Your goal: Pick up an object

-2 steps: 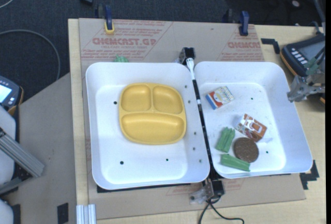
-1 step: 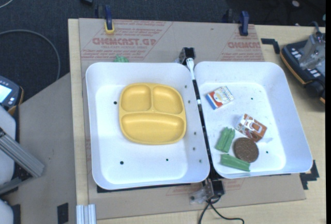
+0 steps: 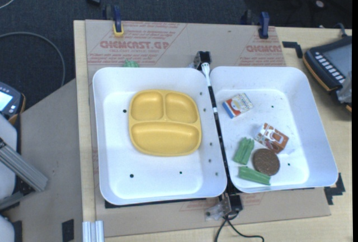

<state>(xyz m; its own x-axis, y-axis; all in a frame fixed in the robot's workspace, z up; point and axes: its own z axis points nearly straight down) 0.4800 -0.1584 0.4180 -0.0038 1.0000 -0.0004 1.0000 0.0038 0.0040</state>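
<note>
Two shallow white bins sit side by side on the bench. The left bin (image 3: 112, 140) carries a yellow divided plate (image 3: 165, 122), lying flat near its centre with bare floor on every side. The right bin (image 3: 313, 123) holds the smaller candidates: a red-white-blue packet (image 3: 238, 105) toward the back edge near the divider (image 3: 215, 118); a red-and-white wrapper (image 3: 272, 137) mid-floor; a brown disc (image 3: 265, 161) just in front of it, touching or nearly so; one green piece (image 3: 244, 151) just left of the disc; a second green piece (image 3: 254, 175) close to the front rim. Jaw state: cannot tell from this frame. Judgement: the task's object is not yet chosen, so the step in hand is the approach. The packet looks the safest target, standing well apart from the other items with open floor around it for both fingers. The cluster by the front rim is crowded; a descent there risks nudging neighbours or clipping the rim. The plate is wide and low, likely awkward for two fingers except at its edge. Open room lies along the right bin's back and right sides.
</note>
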